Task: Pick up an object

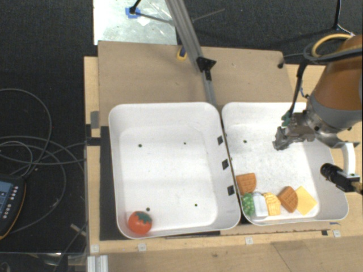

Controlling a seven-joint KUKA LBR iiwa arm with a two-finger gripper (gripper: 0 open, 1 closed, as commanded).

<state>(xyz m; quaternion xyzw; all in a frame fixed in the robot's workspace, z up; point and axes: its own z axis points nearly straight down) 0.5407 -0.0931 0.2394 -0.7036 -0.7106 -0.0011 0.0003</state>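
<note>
My gripper [282, 142] hangs over the middle of the right bin [272, 115], above its bare floor; I see nothing between its fingers. Along that bin's near edge lie several small food toys: a brown waffle-like piece [246, 182], a green piece [248, 204], a white piece [259, 204], a yellow corn cob [272, 203], a brown cookie [288, 198] and a yellow cheese wedge [305, 200]. A red tomato [139, 222] sits in the near left corner of the left bin [164, 118].
The grey and orange arm [339, 92] reaches in from the right over the right bin's far side. A slanted metal pole [190, 35] crosses the bench behind the bins. Cables and a handheld pendant [8, 200] lie on the floor to the left.
</note>
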